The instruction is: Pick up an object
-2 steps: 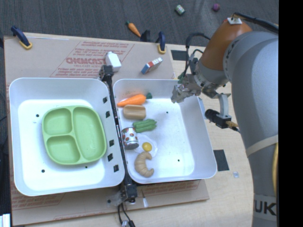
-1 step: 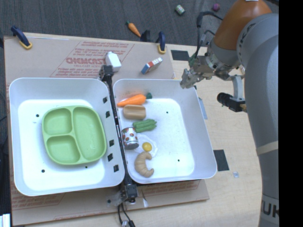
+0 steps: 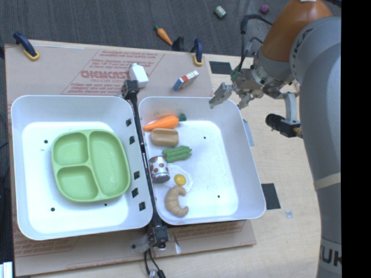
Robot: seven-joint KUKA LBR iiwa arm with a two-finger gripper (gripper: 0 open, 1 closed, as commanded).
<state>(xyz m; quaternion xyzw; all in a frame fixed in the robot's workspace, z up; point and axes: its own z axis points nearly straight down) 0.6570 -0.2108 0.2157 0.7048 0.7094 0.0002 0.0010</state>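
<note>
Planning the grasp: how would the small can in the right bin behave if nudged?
The can looks tipped on its side, so it would probably roll. It is small, likely light. The fried egg beside it may stop it.

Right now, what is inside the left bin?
Inside the left bin lies one green divided plate with three compartments, nothing in them. The bin floor under the plate is covered and cannot be seen.

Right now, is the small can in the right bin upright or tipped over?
Tipped. The can lies on its side near the right bin's left wall, its round end facing the camera, beside the fried egg.
</note>
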